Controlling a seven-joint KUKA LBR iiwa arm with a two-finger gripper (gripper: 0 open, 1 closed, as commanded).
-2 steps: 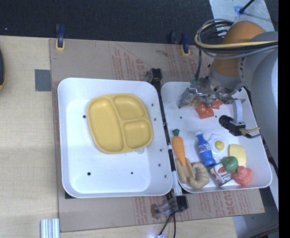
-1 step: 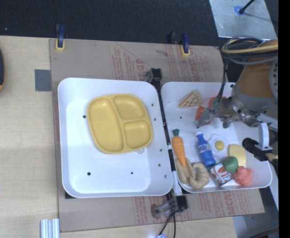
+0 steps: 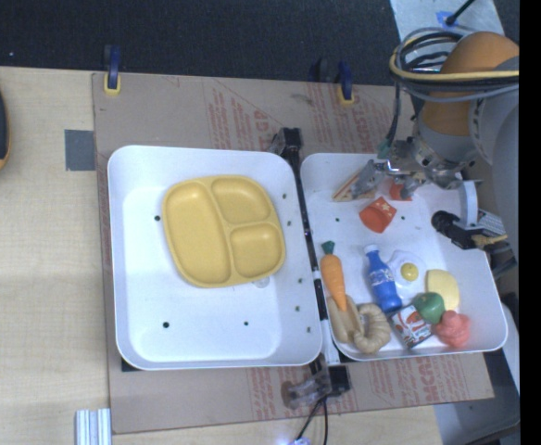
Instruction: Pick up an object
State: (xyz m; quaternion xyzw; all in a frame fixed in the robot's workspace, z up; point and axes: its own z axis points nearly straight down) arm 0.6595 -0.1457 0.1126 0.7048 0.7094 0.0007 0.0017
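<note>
Over the right bin's (image 3: 493, 276) far end, gripper (image 3: 393, 176) low beside a red block (image 3: 378, 215), grip state impossible to tell; risk of a miss or nudge, given the tan wedge (image 3: 352, 186) crowding close.

The arm (image 3: 465, 82) reaches in over the far right corner of the right bin (image 3: 493, 341), its grey body rising toward the camera with the orange band and a loop of dark cable around it just above the wrist. Below the band the wrist points down and leftward into the bin's far end. The gripper (image 3: 388, 176) hangs low just above the bin's floor near its far wall, metal fingers (image 3: 374, 170) angled left; the state of the jaws cannot be made out.
</note>
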